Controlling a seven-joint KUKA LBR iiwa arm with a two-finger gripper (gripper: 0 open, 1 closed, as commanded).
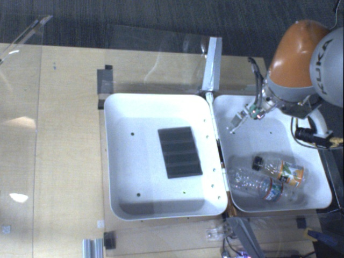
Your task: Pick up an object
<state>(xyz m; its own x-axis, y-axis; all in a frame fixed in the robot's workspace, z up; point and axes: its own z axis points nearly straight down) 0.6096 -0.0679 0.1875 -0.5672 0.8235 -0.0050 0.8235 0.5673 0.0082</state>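
The pincer point(235, 126) hangs over the upper left part of the right bin point(317, 198), in the right half of the frame. Its thin fingers point down and left toward the bin floor; whether they are apart or together cannot be told, and nothing is seen between them. Behind it, up and to the right, the arm point(298, 55) rises with its orange band and grey housing, filling the upper right corner.

Below the pincer, well apart from it, two clear plastic bottles lie on their sides in the lower part of the same bin. The upper bottle point(279, 169) has a dark cap and a coloured label. The lower bottle point(252, 183) lies just beside it, near the bin's front wall.

To the left, the left bin point(123, 144) holds a dark rectangular ribbed object point(179, 151) lying flat near its centre. Both bins sit on the pale wooden surface point(54, 144).
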